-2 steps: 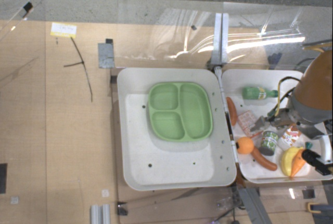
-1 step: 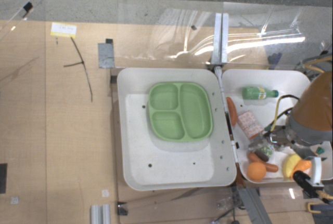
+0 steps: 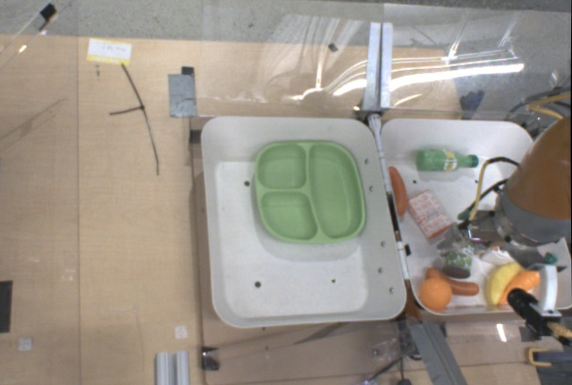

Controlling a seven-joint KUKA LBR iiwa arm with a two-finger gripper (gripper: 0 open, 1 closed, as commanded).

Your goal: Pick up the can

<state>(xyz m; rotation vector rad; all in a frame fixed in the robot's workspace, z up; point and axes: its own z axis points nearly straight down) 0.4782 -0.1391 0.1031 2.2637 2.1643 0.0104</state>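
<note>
Arm closes in on can in right-hand bin

The gripper (image 3: 471, 236) hangs low over the right bin (image 3: 500, 135), with what appears to be the can (image 3: 458, 262), small and dark, just beside it at 7 o'clock. An orange (image 3: 436, 293) lies near the can at 7 o'clock. The approach looks under way; the next move calls for centring over the can and descending. Whether the gripper is open or closed cannot be told, and nothing is seen held.
</note>
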